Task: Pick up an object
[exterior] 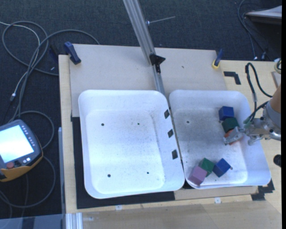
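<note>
Your claw [233,137] sits low at the right side of the right bin [196,100]; you cannot tell how its tips stand. Its nearest targets lie just up-frame: a dark green cube [230,123] almost touching it, and a blue cube [226,112] beyond. Three more cubes wait well apart, down-left by the bin's lower rim

This is a robotics lab or test cell. A plywood bench [116,67] with blue clamps [72,52] carries two white bins [89,100], loose cables [27,49] trail over dark carpet [27,13], and a handheld control pendant [18,150] lies on the floor.
</note>
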`<state>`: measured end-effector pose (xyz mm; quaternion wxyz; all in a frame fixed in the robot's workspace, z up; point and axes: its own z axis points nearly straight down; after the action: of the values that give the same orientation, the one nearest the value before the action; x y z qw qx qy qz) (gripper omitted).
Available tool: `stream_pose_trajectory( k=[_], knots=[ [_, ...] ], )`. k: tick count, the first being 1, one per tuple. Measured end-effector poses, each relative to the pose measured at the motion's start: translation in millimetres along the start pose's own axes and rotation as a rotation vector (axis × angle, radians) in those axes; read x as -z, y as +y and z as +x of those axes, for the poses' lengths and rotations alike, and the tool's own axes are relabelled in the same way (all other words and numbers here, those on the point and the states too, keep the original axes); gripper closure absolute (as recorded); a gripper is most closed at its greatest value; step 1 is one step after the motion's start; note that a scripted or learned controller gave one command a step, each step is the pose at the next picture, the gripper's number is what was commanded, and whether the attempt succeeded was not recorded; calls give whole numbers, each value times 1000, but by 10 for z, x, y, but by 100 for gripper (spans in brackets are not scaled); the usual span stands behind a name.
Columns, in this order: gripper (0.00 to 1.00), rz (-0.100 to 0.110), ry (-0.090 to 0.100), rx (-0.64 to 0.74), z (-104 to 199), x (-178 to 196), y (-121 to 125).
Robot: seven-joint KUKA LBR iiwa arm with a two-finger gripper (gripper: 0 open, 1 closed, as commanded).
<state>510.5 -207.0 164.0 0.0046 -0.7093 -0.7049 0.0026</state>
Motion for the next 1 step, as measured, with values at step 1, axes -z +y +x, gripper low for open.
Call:
stream_pose_trajectory(
  k=[1],
  knots=[
    [0,-16,-6,5,-71,-516,606]
  ],
)
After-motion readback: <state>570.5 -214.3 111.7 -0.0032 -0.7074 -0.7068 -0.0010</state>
